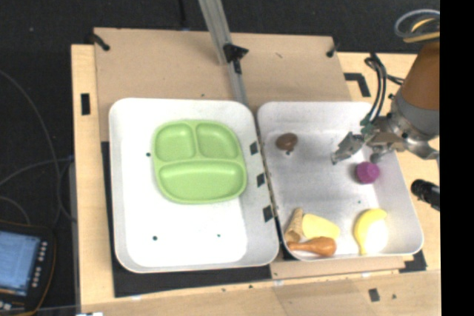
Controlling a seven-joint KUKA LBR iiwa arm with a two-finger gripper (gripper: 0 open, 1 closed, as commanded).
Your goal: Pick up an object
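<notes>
My gripper (pixel 361 151) hangs over the right bin (pixel 318 122), near its right side, open with nothing between its fingers. One grey finger (pixel 344 150) points left and down. A small purple ball (pixel 367 172) lies just below the gripper, apart from it. A brown mushroom-like piece (pixel 286 141) sits to the left, near the bin's left wall. Along the bin's front edge lie a yellow-white lemon-like piece (pixel 371 230), a yellow wedge (pixel 319 226), an orange carrot-like piece (pixel 314 246) and a beige stick (pixel 295 221).
The left bin (pixel 133 233) holds a green divided plate (pixel 199 161). A slanted metal rail (pixel 215 18) runs down from the back to the gap between the bins. The arm's orange band (pixel 424 81) is at the right edge.
</notes>
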